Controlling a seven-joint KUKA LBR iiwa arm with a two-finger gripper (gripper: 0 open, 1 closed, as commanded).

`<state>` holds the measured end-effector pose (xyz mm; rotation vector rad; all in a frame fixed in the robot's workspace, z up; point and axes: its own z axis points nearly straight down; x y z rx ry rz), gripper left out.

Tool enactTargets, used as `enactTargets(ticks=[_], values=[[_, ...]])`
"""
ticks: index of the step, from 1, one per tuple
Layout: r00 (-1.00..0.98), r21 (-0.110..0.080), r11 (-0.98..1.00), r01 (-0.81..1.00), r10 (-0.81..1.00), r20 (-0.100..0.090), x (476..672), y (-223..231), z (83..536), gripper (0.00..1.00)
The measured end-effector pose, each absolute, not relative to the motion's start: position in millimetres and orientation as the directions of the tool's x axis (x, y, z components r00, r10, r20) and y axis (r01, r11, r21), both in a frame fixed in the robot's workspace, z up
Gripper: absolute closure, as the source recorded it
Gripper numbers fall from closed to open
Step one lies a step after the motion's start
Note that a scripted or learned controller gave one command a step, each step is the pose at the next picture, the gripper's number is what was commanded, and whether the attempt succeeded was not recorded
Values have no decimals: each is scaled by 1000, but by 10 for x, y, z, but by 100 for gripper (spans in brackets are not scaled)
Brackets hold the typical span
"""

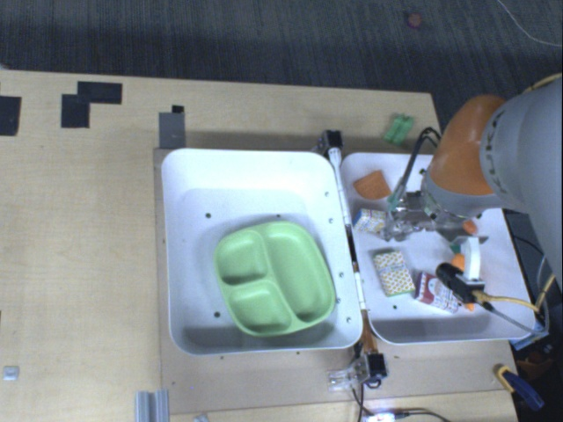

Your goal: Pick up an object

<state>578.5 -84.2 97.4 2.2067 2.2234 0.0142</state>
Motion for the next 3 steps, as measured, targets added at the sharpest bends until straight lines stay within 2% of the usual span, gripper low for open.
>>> enactTargets(ticks=[1, 2, 3], values=[[-7, 12, 7, 1000, 1000, 0, 5784, -842, 973, 0], [-2, 9, 2, 1000, 1000, -2, 5184, -964, 870, 0], [-2, 15, 2, 1000, 1000, -3, 5204, -961, 980, 100]])
